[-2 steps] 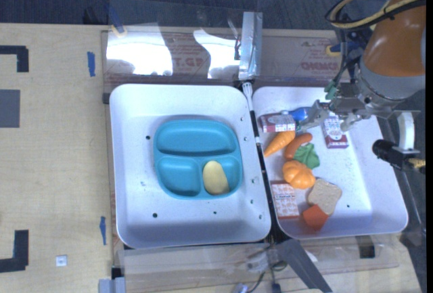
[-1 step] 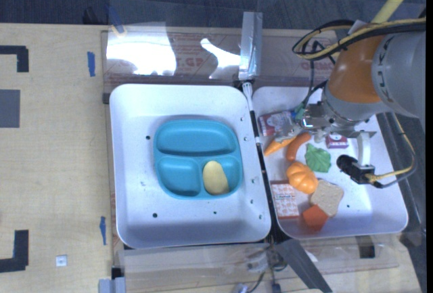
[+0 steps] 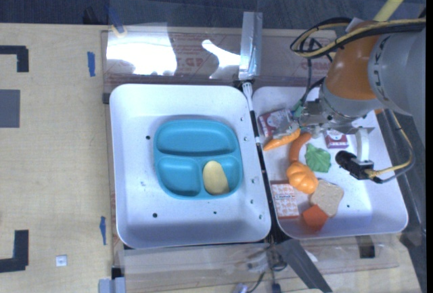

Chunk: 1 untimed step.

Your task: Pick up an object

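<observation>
Red block (image 3: 314, 216) sits nearest us, below the pumpkin (image 3: 302, 177).
We can't tell our gripper's (image 3: 318, 124) opening; crowding beside the pumpkin risks a miss.

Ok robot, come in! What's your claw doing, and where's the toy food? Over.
Gripper low over right bin. Carrot, green piece, orange pumpkin crowded beneath. Yellow potato sits in blue tray.

Light wooden bench (image 3: 54, 170) bearing two shallow white bins side by side.

The left bin (image 3: 128, 149) sits at the centre of the frame and the right bin (image 3: 385, 207) at the lower right, their inner rims touching. Behind them, toward the top of the frame, a clear plastic panel (image 3: 172, 51) stands along the bench. Black corner marks (image 3: 17, 58) and blue tape strips (image 3: 90, 63) lie on the bare wood at the left.
</observation>
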{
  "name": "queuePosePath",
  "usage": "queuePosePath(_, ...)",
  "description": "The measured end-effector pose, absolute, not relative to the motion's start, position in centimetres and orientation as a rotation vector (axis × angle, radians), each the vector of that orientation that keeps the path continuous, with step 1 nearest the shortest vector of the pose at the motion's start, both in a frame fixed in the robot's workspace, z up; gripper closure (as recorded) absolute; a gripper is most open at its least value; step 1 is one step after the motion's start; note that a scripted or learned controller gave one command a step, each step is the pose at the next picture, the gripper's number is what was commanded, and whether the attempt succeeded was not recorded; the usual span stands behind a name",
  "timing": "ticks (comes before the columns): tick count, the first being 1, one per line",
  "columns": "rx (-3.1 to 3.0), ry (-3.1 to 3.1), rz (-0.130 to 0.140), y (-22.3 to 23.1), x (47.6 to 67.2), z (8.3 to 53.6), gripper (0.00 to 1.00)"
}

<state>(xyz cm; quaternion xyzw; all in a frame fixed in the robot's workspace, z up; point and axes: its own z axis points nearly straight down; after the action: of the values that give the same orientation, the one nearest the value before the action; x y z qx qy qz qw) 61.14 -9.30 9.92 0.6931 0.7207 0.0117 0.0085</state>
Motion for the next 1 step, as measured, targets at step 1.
queuePosePath(1, 2.056, 2.344, 0.025, -9.54, 60.22, 9.86, 0.0)
